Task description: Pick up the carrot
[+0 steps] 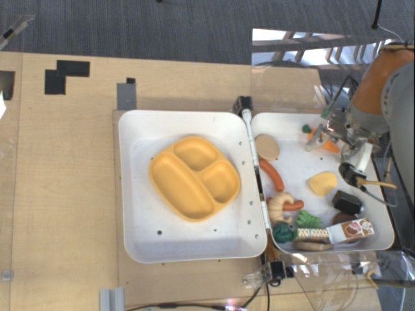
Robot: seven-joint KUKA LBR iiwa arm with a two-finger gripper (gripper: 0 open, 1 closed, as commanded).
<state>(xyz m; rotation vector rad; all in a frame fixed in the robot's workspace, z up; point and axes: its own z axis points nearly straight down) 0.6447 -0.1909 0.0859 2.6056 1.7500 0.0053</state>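
The carrot (331, 146) is small and orange with a green top (306, 129). It lies at the far right of the right bin (295, 161), close to the back wall. My gripper (323, 135) hangs directly over it, at the end of the grey arm (382, 89) that reaches in from the right. The gripper's metal parts cover the middle of the carrot, so just its orange tip and green end show. I cannot make out whether the carrot is lifted or resting on the bin floor.
The right bin also holds a tan disc (266, 147), a red sausage (271, 173), a yellow wedge (323, 183), a black block (347, 203) and a cluster of toy foods (305, 225) along the front. A yellow divided plate (194, 177) sits in the left bin (139, 238).
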